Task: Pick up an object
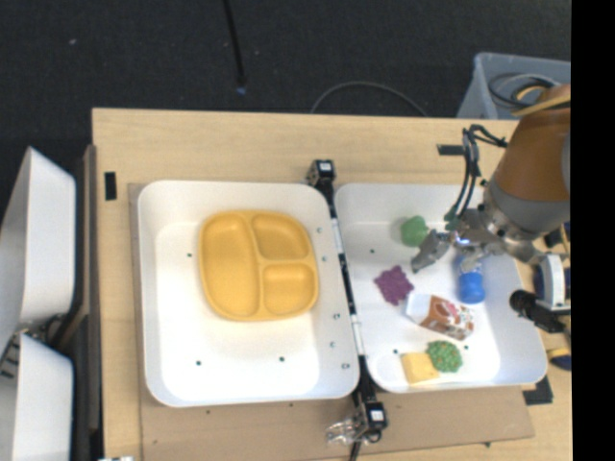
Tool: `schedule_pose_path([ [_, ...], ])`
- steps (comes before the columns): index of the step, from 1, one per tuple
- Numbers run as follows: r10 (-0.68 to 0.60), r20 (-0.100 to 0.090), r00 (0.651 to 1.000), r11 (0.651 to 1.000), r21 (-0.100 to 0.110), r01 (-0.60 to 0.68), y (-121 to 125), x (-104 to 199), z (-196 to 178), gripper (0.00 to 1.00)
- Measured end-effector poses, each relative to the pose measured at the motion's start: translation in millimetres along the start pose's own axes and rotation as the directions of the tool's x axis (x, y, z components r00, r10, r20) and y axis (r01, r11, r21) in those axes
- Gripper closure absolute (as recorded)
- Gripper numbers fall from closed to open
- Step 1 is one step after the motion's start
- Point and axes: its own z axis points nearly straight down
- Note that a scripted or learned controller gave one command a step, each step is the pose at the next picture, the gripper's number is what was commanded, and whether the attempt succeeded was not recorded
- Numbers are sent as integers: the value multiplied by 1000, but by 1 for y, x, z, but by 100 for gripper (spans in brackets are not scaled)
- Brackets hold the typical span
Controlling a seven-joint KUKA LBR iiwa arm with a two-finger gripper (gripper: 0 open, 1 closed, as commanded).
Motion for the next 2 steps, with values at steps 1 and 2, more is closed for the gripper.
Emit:
schedule_pose_path([
  [1,-3,2,1000,1000,-14,3,3,0,-8,0],
  [2,0,4,1000,1000,-10,0,7,0,54,0],
])
